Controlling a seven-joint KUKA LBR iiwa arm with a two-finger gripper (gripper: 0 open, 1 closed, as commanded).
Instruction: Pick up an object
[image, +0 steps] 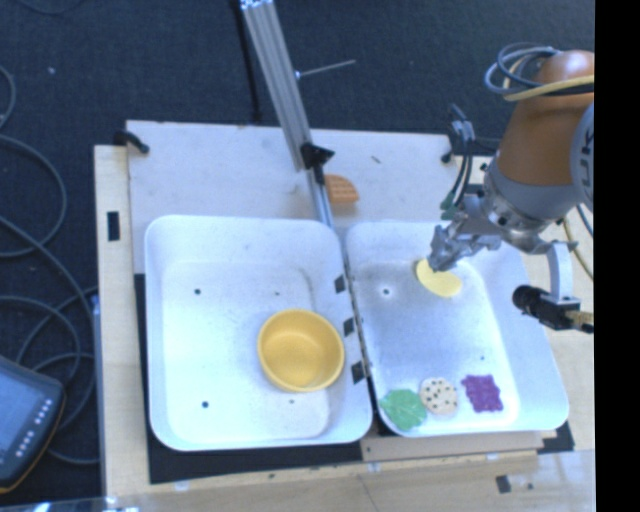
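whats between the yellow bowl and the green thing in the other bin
In the camera view, the touching rims of the two bins run between the yellow bowl and the green piece; otherwise bare white floor.

A dark grey carpeted floor (150, 60) surrounds the pale wooden surface (220, 160); black cables (30, 200) trail across it, and a slanted aluminium post (285, 90) rises from the surface.

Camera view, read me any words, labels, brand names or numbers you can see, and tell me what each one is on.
No text can be read.
The dark device at the left edge has a screen too blurred to read.
No markings can be made out on the yellow bowl, the white bins, the arm's orange band or the small pieces near the right bin's front rim.
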